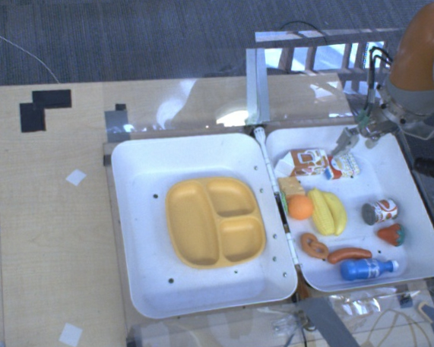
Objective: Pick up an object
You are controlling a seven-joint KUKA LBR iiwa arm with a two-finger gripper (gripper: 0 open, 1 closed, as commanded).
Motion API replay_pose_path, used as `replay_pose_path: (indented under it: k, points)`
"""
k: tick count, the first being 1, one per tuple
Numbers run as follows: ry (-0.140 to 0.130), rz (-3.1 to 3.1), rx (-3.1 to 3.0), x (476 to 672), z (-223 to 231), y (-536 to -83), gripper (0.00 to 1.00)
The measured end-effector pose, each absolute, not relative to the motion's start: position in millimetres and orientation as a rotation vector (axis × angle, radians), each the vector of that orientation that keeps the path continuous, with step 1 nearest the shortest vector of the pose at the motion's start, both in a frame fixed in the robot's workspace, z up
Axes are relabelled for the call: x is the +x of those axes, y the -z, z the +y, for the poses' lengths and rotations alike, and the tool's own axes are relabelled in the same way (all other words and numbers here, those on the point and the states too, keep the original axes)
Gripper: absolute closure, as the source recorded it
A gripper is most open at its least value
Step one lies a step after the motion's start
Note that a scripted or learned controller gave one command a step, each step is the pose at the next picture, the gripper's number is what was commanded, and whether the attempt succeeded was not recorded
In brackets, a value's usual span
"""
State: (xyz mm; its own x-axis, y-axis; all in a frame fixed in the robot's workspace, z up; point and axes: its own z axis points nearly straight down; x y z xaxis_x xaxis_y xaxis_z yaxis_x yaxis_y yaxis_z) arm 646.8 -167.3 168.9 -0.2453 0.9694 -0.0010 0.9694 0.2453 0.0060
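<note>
Yellow tray (214, 222), blue bottle (367, 269)

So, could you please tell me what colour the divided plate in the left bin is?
The divided plate is yellow, seen clearly in the camera view.

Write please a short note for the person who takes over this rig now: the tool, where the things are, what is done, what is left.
Tool: above the back of the right bin, near the snack packet; nothing seen between its fingers.
Right bin: snack packet at the back; orange and bananas in the middle; small can and strawberry to the right; pretzel, sausage and blue bottle at the front.
Left bin: a yellow divided plate.
Done: nothing picked yet.
Left: grasp one object and lift it.
</note>
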Motion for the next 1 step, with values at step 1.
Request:
replay_pose_path:
  k: [1]
  points:
    - [-0.003, 2.552, 1.817, 600.6, -207.9, -191.7, 0.0]
